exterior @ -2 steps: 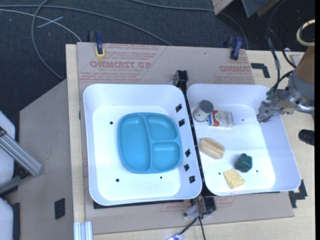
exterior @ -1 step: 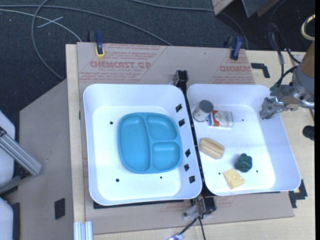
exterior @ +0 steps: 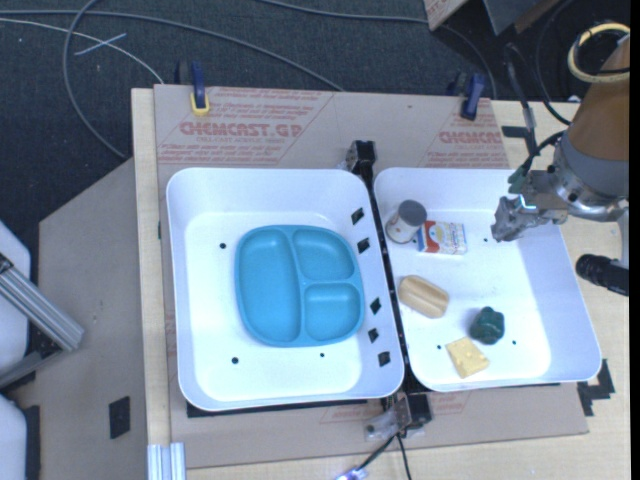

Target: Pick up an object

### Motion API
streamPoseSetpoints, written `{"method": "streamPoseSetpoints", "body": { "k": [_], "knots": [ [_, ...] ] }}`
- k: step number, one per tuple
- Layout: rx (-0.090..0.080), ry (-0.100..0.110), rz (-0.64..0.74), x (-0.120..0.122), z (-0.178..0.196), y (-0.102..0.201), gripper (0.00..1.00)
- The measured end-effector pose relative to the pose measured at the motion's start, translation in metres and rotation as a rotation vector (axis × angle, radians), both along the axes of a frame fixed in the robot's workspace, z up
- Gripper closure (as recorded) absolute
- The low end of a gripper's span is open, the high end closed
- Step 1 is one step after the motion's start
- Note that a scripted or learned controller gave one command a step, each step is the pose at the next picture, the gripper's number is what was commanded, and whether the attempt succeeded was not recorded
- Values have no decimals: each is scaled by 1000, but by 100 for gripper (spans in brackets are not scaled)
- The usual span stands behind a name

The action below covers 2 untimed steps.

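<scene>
Right now my pincer (exterior: 510, 218) hangs over the upper right part of the right bin (exterior: 560, 298), and from this slanted view I cannot tell whether it is released or clenched; nothing shows in its grasp. The task leaves the choice of object to me, and all the candidates lie in that bin: a small can (exterior: 408, 219) on its side near the divider, a flat red-and-white packet (exterior: 443, 237) just beside it, a tan bread roll (exterior: 424, 296) lower down, a dark green lump (exterior: 488, 325) and a yellow cheese wedge (exterior: 467, 356) near the front edge. The packet is nearest to me, but I judge it thin and flat against the floor, hard to get under. The can looks stiff and smooth, likely to roll or slip unless I close across its round body squarely. The roll seems the kindest target: probably a light toy, rounded, with some height above the floor, and standing apart from its neighbours, so I would close across its short width at the middle. The green lump looks compact and bumpy, which should give decent purchase, while the wedge's sloped faces may squirt out sideways. The blue divided plate (exterior: 300, 284) in the left bin (exterior: 200, 208) looks broad and shallow; only its rim would offer a hold.
</scene>
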<state>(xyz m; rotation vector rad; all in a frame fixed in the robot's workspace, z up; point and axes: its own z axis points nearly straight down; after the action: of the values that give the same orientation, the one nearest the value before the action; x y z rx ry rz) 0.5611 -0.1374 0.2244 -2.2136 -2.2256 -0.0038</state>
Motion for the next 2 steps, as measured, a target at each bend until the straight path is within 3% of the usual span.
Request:
{"method": "streamPoseSetpoints", "body": {
  "k": [2],
  "knots": [
    [1,2,0,-20,2,104,100]
  ]
}}
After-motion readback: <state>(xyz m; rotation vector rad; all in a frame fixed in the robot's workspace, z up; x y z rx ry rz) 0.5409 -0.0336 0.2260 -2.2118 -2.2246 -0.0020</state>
